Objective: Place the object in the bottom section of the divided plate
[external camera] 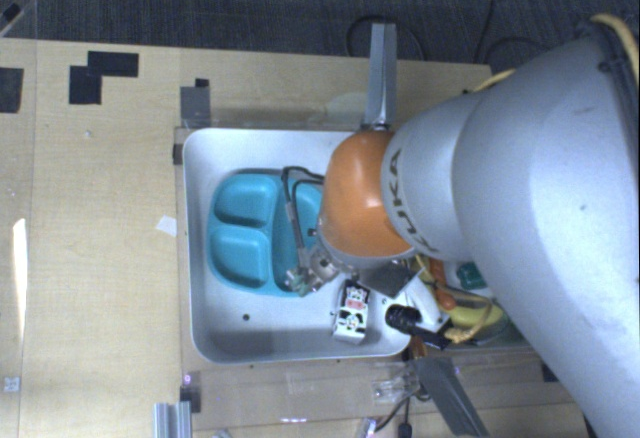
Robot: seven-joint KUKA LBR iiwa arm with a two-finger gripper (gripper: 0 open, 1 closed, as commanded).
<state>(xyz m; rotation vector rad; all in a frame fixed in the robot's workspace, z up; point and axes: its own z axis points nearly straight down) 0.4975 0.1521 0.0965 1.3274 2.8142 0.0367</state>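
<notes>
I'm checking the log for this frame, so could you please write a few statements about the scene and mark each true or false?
1. The divided plate is blue. True.
2. The plate lies in the right bin. False: it lies in the left bin.
3. The arm reaches over the plate's right side. True.
4. A small black-and-white object sits in a plate section. False: it lies on the bin floor, beside the plate.
5. A banana lies in the right bin. True.

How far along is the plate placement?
Done: nothing visible yet; the two visible sections of the blue divided plate in the left bin look bare. In hand: the arm hangs over the plate's right side, its gripper hidden beneath the wrist, so a grasp can't be confirmed. Left: getting the object into the bottom section.
</notes>
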